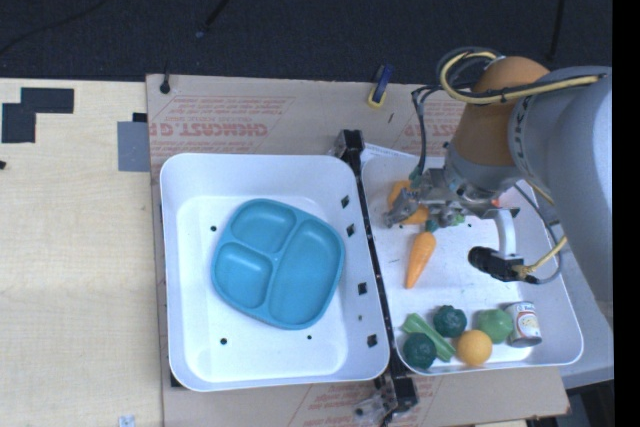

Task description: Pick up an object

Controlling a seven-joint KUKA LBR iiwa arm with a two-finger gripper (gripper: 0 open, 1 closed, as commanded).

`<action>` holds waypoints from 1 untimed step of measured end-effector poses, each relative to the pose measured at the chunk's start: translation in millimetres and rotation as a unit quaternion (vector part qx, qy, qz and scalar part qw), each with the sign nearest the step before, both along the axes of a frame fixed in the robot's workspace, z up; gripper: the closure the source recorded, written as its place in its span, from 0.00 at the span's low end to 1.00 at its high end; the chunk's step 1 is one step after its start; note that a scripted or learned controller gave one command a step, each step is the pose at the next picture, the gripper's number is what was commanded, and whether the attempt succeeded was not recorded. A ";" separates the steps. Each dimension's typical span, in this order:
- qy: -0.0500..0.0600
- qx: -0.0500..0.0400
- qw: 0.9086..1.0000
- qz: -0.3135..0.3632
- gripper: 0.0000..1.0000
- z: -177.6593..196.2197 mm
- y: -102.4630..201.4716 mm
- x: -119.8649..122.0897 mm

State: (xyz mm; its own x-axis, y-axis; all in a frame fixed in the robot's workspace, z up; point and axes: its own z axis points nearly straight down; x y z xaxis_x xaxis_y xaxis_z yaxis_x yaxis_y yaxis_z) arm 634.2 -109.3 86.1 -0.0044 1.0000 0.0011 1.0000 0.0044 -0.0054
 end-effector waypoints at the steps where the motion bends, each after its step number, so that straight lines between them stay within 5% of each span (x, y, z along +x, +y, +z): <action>1: 0.002 0.001 1.000 -0.001 1.00 10.6 -0.4 -0.8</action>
